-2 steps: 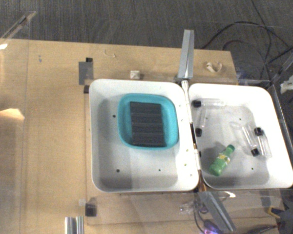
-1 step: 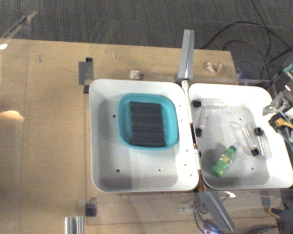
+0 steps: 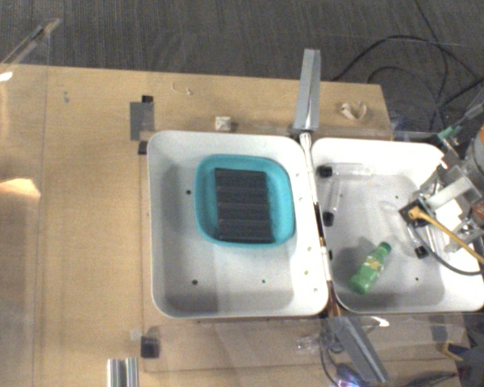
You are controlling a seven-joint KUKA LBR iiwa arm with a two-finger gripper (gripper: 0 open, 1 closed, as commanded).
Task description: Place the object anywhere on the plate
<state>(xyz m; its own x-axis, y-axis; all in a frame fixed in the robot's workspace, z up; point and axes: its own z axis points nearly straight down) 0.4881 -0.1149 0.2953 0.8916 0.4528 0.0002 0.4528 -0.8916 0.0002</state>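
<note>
A teal plate [image 3: 203, 201] with rounded corners lies in the left bin [image 3: 169, 289], and a dark ribbed rectangle [image 3: 244, 206] covers its middle. A small green bottle [image 3: 370, 268] lies on its side near the front of the right bin [image 3: 460, 297], tilted with its cap pointing up and to the right. My gripper [image 3: 415, 230] hangs over the right side of the right bin, to the right of the bottle and a little behind it, apart from it. Nothing shows in its grasp.
A clear, hard-to-read item [image 3: 351, 170] with a black end [image 3: 326, 171] lies at the back left of the right bin. A yellow cable [image 3: 452, 236] loops off the wrist. A grey metal post [image 3: 309, 95] stands behind the seam between the bins.
</note>
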